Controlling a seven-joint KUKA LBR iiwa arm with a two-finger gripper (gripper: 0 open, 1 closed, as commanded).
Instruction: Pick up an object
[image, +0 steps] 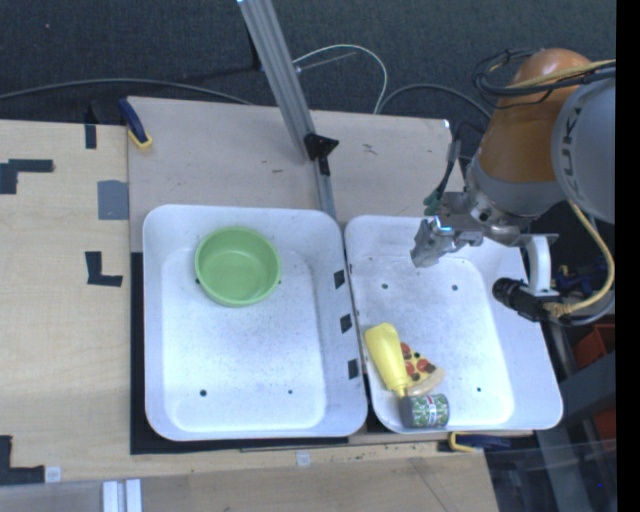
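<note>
Mustard bottle (387, 360) lies lower right, apart from the gripper (430, 243) hovering above; whether its fingers are open, I cannot tell.

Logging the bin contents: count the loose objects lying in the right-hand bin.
3, clustered near its front-left corner: a yellow bottle, a pizza-slice toy beside it, and a small green can at the front edge. Others may be hidden beneath them.

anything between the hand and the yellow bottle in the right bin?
Nothing. In the camera view, bare white floor of the right bin separates the hand from the yellow bottle, which lies near the bin's front-left corner.
</note>
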